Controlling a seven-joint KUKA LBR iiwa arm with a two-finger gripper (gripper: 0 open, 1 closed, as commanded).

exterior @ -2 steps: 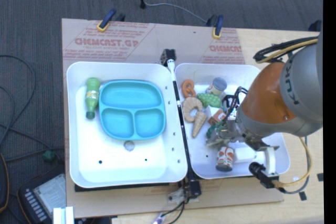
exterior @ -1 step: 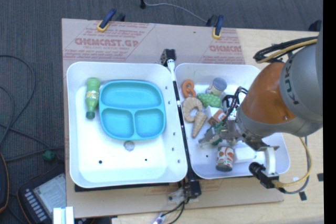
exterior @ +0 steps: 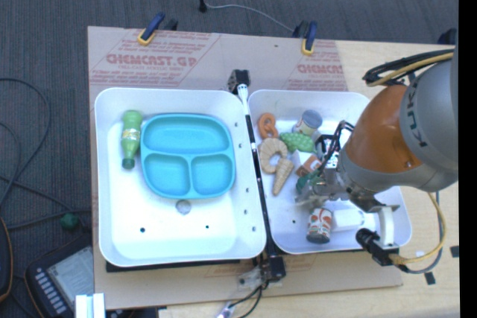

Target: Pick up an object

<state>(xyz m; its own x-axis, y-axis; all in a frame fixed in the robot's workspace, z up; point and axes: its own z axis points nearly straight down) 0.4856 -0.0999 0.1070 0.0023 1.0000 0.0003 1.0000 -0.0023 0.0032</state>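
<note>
My gripper [exterior: 311,188] hangs low in the middle of the right bin [exterior: 298,94], under the grey and orange arm [exterior: 384,145]. Several toy foods lie around it. To its left are a tan croissant [exterior: 272,151] and an ice cream cone [exterior: 283,173]. An orange pretzel [exterior: 267,124], a green piece [exterior: 298,141] and a grey cup [exterior: 310,120] sit farther back. A small brown and white jar [exterior: 319,226] lies just in front of the gripper. The arm hides whatever is under the wrist.
The left bin [exterior: 149,234] holds a blue divided plate [exterior: 188,156], a green bottle [exterior: 131,138] along its left side and a small grey disc [exterior: 183,206] in front. A white piece [exterior: 349,220] lies beside the jar. Clamps [exterior: 308,37] hold the board at the back.
</note>
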